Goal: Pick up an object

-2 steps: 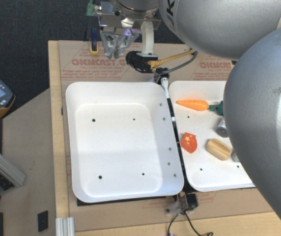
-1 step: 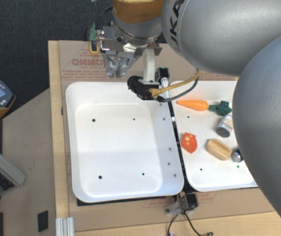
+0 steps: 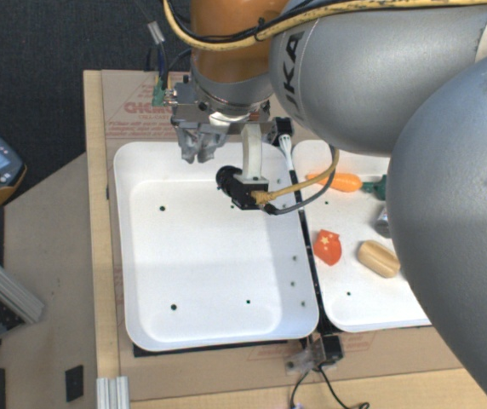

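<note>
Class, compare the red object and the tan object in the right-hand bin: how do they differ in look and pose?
The red object is bright, squat and speckled; the tan object is pale, plain and elongated. The red one sits nearer the bins' divider, the tan one further right. Both lie in the right bin.

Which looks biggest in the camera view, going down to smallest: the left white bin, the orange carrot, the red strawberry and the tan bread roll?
1. Left white bin, by far.
2. Orange carrot, partly behind cables, and tan bread roll: too alike to rank.
3. Red strawberry, slightly smaller.
</note>
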Tool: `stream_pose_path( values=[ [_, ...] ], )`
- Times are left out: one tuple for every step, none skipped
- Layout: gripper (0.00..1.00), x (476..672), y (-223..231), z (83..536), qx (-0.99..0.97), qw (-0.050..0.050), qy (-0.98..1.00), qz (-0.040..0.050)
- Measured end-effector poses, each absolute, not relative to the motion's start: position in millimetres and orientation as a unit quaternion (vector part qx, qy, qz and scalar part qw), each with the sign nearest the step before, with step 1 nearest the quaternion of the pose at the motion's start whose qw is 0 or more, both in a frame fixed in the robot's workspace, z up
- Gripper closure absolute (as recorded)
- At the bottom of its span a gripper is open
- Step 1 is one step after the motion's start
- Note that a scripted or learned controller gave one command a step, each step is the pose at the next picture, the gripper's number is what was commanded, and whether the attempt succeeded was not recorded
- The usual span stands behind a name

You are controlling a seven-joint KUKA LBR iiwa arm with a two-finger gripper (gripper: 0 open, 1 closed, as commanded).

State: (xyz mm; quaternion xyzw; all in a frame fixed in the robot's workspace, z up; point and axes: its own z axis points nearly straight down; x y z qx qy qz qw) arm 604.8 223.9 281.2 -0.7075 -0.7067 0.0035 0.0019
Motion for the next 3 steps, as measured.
stream_pose_path(
  values=[
    [1.0,510.0,225,304,-0.706,0.002,-0.708,0.0033],
    [1.0,550.3,225,362,-0.707,-0.002,-0.707,-0.0034],
    [1.0,566.4,225,488,-0.706,-0.003,-0.708,-0.007]
  ],
)
